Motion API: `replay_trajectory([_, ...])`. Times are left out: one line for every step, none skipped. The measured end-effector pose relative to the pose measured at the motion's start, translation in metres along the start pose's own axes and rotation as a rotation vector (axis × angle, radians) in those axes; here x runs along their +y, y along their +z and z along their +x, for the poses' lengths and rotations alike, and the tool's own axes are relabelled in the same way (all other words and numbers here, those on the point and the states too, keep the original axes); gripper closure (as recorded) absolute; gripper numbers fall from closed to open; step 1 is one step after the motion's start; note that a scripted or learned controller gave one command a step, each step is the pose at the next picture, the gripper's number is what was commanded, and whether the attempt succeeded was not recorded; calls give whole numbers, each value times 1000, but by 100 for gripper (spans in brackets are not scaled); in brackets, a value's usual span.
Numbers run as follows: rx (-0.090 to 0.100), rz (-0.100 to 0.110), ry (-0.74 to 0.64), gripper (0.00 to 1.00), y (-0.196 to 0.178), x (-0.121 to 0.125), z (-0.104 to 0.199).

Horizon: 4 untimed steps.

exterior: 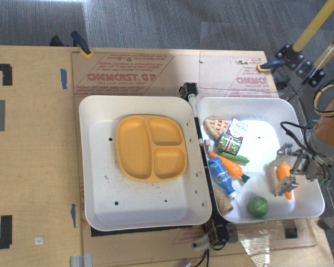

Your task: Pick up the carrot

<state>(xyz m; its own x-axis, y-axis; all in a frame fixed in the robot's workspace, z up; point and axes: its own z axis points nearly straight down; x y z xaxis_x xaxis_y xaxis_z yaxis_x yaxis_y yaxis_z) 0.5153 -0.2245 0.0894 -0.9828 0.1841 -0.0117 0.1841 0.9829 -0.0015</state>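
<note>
We see two white bins side by side on the bench, the left bin in the middle of the frame and the right bin toward the right edge. The left bin carries a yellow divided plate set toward its upper middle, with bare white floor all around it, widest along the lower edge.

In the right bin the clutter lies along the left wall: a waffle-like wedge at the top, a small green and white carton just beside it, a carrot with a green top lying at a slant below the carton, a blue bottle touching the carrot on its lower left, and a green lime near the lower edge. The middle and upper right of this bin are open floor.

The hand is low over the right side of that bin, close to its right wall, and an orange piece shows between its fingers (it looks like a second carrot, though we cannot make out its full shape). The hand is clenched on that piece, well apart from the carrot by the carton.
</note>
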Motion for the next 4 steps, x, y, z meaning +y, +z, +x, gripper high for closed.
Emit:
replay_trajectory([0, 0, 250, 0, 0, 3, -13])
replay_trajectory([-1, -2, 356, 0, 0, -1, 14])
replay_trajectory([-1, -6, 499, 0, 0, -2, 29])
replay_trajectory([-3, -1, 569, 0, -1, 57, 42])
